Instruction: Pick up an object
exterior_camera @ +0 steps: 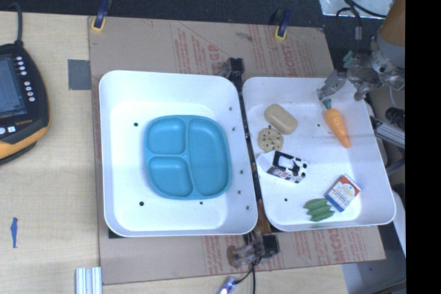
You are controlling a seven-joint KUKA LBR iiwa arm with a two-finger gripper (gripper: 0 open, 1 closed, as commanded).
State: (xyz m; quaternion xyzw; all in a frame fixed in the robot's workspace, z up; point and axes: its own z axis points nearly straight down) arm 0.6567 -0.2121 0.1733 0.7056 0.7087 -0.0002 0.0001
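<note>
From the overhead camera we are seeing the arm reaching in from the right, its gripper (342, 87) hanging over the far right corner of the right bin (372, 213), with the fingers spread apart and nothing between them. The nearer fingertip is sitting just beside the top end of the toy carrot (337, 127) (we cannot tell whether it is touching).

We are counting two white bins side by side. The left bin (124, 206) is holding one thing, a blue divided plate (187, 155) with three compartments. The right bin is holding six: the carrot lying tilted near the far right, one tan bread roll (281, 118), one round cookie (270, 140) just below it, one black-and-white card-like item (285, 166), one green pea pod (318, 209) and one small red-and-blue box (342, 193) beside it.
</note>
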